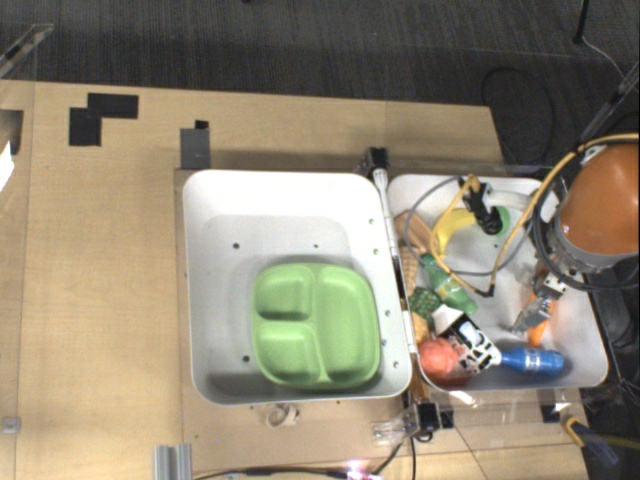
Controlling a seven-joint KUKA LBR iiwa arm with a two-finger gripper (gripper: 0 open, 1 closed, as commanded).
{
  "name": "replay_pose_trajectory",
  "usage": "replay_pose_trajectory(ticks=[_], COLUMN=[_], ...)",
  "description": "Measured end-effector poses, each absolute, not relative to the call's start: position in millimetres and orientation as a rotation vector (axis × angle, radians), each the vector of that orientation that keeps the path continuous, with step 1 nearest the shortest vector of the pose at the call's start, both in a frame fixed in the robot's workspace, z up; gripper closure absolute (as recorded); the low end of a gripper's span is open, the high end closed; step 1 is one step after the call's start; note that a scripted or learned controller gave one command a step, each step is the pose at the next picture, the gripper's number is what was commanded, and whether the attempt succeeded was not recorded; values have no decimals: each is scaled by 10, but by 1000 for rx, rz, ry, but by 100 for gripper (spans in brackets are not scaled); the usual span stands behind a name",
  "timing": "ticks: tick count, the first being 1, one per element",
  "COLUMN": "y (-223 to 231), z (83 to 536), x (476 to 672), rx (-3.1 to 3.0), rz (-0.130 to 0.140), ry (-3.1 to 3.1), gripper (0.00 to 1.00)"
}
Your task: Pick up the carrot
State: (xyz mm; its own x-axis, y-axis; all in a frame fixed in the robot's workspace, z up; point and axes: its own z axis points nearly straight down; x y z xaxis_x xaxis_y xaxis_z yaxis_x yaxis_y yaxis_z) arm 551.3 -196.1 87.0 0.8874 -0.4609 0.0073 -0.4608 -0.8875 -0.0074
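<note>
Here the gripper (538, 306) reaches down into the right bin (598, 353), its tips at the carrot (540, 328), a small orange piece near the bin's right side; whether it is clamped on the carrot cannot be told. A blue bottle (530, 361) lies just below. The left bin (210, 218) on the counter (100, 298) holds a green divided tray (315, 320).

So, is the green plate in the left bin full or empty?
Empty: the green plate shows only bare green compartments, lying flat in the left bin.
</note>
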Motion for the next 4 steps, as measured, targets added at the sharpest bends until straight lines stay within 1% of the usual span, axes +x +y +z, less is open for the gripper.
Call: replay_pose_trajectory(ticks=[1,2,3,4], y=[-1961,-1941,-1943,-1943], z=[870,1004,1004,1004], x=[5513,5558,5557,5557], rx=[-3047,-3044,-3045,-3045], rz=[-14,-32,-31,-31], ry=[744,737,737,737], gripper=[0,100,0,0])
